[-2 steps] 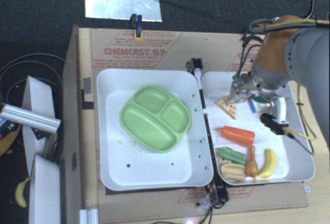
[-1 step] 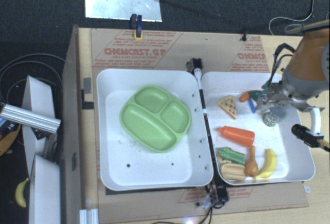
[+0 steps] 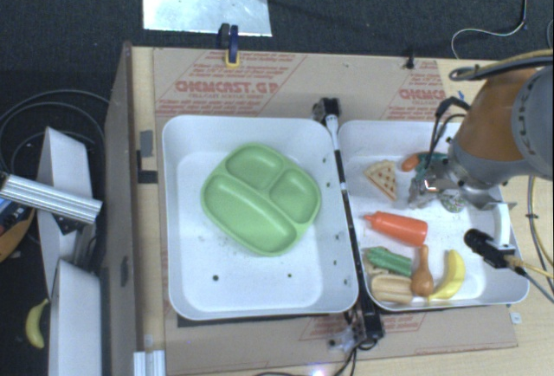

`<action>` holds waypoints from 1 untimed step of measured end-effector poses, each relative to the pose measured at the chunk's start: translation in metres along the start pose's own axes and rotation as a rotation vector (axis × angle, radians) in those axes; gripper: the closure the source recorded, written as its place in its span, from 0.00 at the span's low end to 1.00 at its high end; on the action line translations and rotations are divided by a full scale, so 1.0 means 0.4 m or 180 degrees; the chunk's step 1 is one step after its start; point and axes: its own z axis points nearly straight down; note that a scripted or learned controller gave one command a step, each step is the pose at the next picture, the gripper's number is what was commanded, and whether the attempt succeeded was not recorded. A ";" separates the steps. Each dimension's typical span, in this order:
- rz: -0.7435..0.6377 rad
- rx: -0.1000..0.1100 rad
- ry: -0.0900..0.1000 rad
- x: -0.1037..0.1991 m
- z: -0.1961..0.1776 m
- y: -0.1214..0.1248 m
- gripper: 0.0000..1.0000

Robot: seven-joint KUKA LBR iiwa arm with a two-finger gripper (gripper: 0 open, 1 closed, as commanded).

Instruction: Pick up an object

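Dark carpet surrounds a desk (image 3: 260, 75) carrying two shallow white bins. Left bin (image 3: 186, 192) holds a green divided plate (image 3: 260, 197). Right bin (image 3: 498, 292) holds toy food: a cracker wedge (image 3: 382, 178), a carrot (image 3: 398, 227), a green pod (image 3: 389, 261), a banana (image 3: 450, 275) and a brown drumstick (image 3: 422, 275). Reaching from the right, the gripper (image 3: 424, 184) hangs low beside the cracker wedge, likely lining up a pick. Its wrist hides the tip, so I cannot tell what it grasps.
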 end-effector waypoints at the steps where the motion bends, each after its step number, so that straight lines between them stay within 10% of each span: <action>1: 0.0000 -0.0020 -0.0006 -0.003 -0.034 0.005 1.00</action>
